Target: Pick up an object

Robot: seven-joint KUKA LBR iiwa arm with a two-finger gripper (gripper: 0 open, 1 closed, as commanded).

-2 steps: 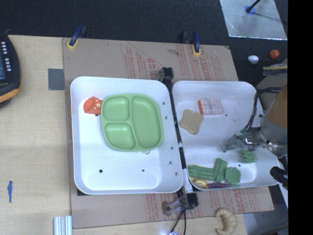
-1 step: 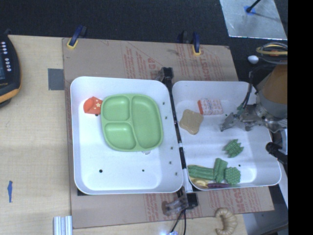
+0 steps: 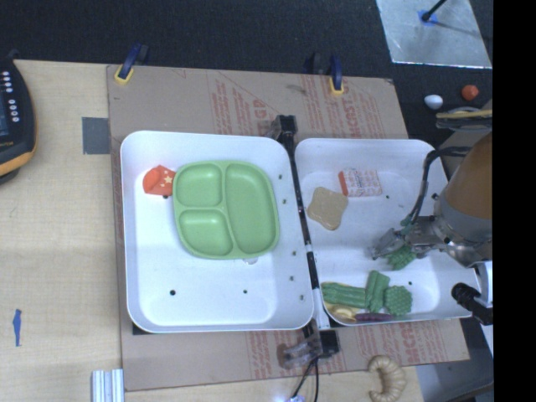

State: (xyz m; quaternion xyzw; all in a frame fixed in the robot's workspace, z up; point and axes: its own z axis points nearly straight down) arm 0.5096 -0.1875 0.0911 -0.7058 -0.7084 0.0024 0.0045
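My gripper (image 3: 392, 245) sits low in the right bin (image 3: 331, 153), near that bin's right wall, right beside a small green piece (image 3: 402, 258). I cannot tell how it stands from this view, nor whether it holds anything. Toward the right bin's near edge lie a cluster of green toys (image 3: 368, 294) with a yellow and purple bit (image 3: 356, 315) just in front. A tan slice (image 3: 327, 208) lies near the bin's left wall, and a white packet (image 3: 360, 182) lies just beyond it toward the far edge. In the left bin (image 3: 209, 308) a green tray (image 3: 226, 209) rests, with a red piece (image 3: 157, 180) touching its left side.
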